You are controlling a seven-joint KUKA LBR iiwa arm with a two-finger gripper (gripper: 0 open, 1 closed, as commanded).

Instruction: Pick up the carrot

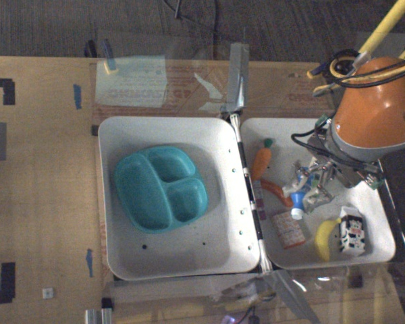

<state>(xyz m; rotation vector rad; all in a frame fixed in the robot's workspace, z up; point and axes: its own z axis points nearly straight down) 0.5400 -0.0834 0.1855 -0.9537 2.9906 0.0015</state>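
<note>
The carrot (260, 163) is orange with a green tip and lies near the left wall of the right bin (385, 248), pointing up and slightly right. My gripper (313, 185) hangs over the middle of that bin, to the right of the carrot and apart from it. It sits just above a small blue-and-white bottle (297, 206). The orange band of the arm (374, 110) covers the bin's far right corner.
Around the gripper lie a red-orange pepper (278, 194), a tan packet (289, 229), a yellow banana (325, 239) and a cow-patterned carton (352, 234). The left bin (121, 255) holds a teal divided plate (160, 187). A metal divider (246, 181) separates the bins.
</note>
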